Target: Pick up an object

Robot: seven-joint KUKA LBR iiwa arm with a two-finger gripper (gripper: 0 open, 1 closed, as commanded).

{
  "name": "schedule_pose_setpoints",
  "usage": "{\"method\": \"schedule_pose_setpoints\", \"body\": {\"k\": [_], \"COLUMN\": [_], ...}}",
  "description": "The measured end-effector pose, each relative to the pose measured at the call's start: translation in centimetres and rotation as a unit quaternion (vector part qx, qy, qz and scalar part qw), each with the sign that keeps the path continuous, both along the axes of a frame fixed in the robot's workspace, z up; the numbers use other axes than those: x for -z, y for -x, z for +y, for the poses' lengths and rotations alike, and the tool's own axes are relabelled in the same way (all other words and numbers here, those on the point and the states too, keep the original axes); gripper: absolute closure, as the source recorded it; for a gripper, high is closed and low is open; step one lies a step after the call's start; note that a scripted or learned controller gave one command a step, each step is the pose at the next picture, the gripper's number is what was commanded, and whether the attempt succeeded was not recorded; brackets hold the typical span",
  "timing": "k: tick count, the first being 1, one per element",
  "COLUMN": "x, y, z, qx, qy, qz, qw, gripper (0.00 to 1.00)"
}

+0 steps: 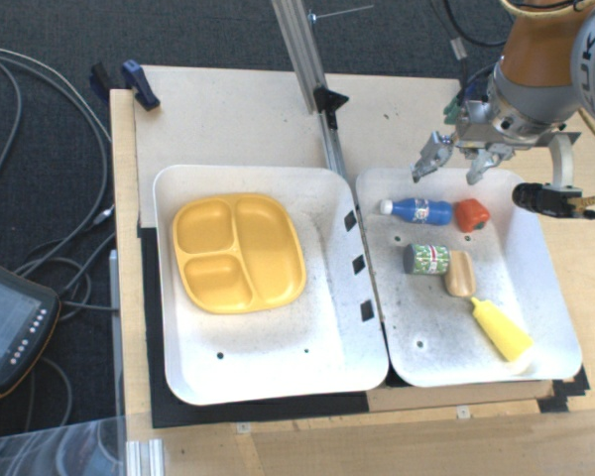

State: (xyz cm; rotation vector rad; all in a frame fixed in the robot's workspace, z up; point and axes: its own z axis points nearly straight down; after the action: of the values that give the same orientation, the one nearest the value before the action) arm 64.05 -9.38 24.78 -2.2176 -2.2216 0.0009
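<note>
now | gripper [447, 166] hangs spread and empty above the blue bottle [422, 210] | likely light, stiff, slick and rolling | pinch it across mid-body

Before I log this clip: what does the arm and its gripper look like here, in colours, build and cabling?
The grey KUKA arm carries a broad orange band above a silvery metal wrist. Its two-finger gripper has grey metal fingers. Thin dark cables run along the arm, and partial dark lettering shows on the grey casing.

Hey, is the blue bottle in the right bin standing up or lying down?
Lying down. The blue bottle rests lengthwise on the right bin floor, white cap pointing left.
</note>
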Motion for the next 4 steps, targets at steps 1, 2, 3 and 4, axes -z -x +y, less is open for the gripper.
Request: {"method": "schedule_pose_setpoints", "body": {"k": [1, 2, 3, 4], "x": [0.0, 5.6, 10.4, 15.7], "y": [0.0, -0.9, 0.1, 0.2], "z": [0.0, 0.0, 0.2, 0.3], "qx": [0.0, 0.0, 0.001, 0.001], "qy": [0.0, 0.0002, 0.0001, 0.0], "qz": [0.0, 0.003, 0.003, 0.003], "qw": [1.0, 1.0, 1.0, 1.0], "gripper": [0.0, 0.0, 0.0, 0.0]}}
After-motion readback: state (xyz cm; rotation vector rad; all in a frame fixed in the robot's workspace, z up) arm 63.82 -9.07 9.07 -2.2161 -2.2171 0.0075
